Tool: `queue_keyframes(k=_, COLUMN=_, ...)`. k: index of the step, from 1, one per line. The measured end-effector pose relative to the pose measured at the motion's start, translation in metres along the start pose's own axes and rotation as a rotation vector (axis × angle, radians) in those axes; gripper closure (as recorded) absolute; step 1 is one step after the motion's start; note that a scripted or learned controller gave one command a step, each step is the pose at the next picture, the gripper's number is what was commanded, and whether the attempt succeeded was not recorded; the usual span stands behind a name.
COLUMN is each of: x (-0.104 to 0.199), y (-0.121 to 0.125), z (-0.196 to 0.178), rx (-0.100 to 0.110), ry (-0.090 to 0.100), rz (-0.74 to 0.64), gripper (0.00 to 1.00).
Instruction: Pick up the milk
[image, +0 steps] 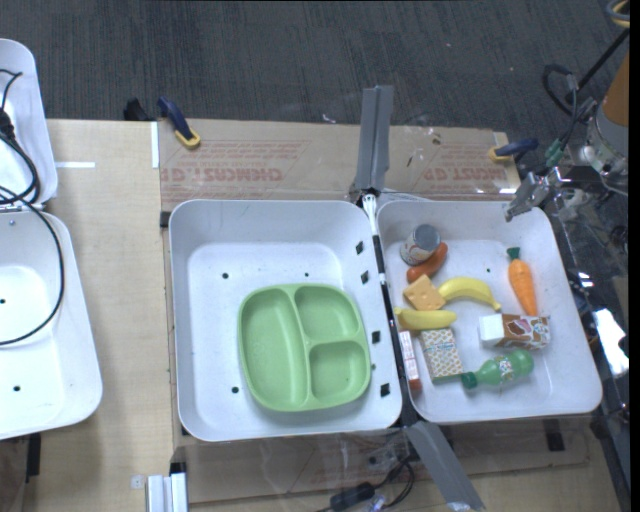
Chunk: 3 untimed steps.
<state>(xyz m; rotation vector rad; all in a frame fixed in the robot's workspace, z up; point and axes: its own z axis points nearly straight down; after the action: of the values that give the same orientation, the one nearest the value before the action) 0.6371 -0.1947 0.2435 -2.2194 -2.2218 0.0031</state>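
1. The pincer hangs over the upper right corner of the right bin, at the end of the arm that reaches in from the right; whether it is open or closed cannot be told from this angle, and nothing is seen in it.
2. The milk, a small carton lying on its side, rests in the right bin toward its right wall, well apart from the pincer. By this evidence the pick has not yet begun: approach, descent and grasp all appear to be left.
3. Crowding the carton: a white cube touches its left end, a green bottle lies just below it, and a carrot sits just above.
4. Farther left in the same bin lie a banana, a wedge of cheese, a cracker box, a sausage and a small can.
5. The neighbours likely leave little room for a clean grasp across the carton.
6. The left bin holds a green divided plate; both bins sit on the surface.
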Motion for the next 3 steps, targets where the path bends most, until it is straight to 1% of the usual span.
queue_keyframes(k=1, x=0.029, y=-0.074, z=0.069, rx=0.002, ry=0.001, rz=0.284, gripper=0.00)
queue_keyframes(k=2, x=0.028, y=-0.112, z=0.132, rx=-0.028, ry=-0.003, rz=0.424, gripper=0.00)
queue_keyframes(k=3, x=0.047, y=-0.075, z=0.097, rx=-0.001, ry=0.000, rz=0.194, gripper=0.00)
